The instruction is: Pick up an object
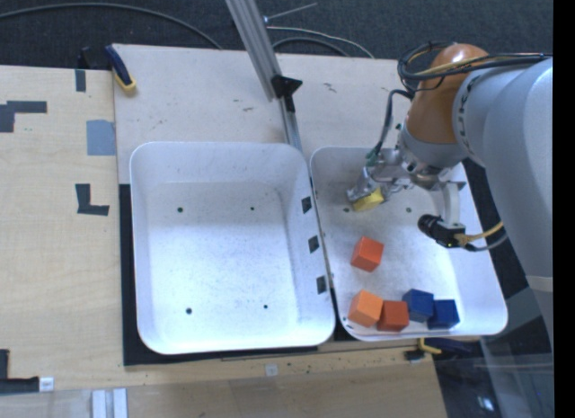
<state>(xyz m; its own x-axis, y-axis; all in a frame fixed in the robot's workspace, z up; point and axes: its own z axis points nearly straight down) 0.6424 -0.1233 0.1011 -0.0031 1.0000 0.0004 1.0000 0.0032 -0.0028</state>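
My gripper (368, 193) is low in the far part of the right bin (476, 272), below the orange wrist band. A small yellow block (366, 199) shows between its fingertips, partly hidden by the fingers, and the fingers are shut on it. An orange cube (367, 253) lies alone in the middle of the same bin, a little nearer the front than the gripper.
Along the right bin's front wall sit an orange block (365, 307), a red-brown block (393, 315) and two blue blocks (419, 303) (442, 314). The left bin (144, 227) adjoins on the left. A metal pole (256, 34) rises behind the bins.
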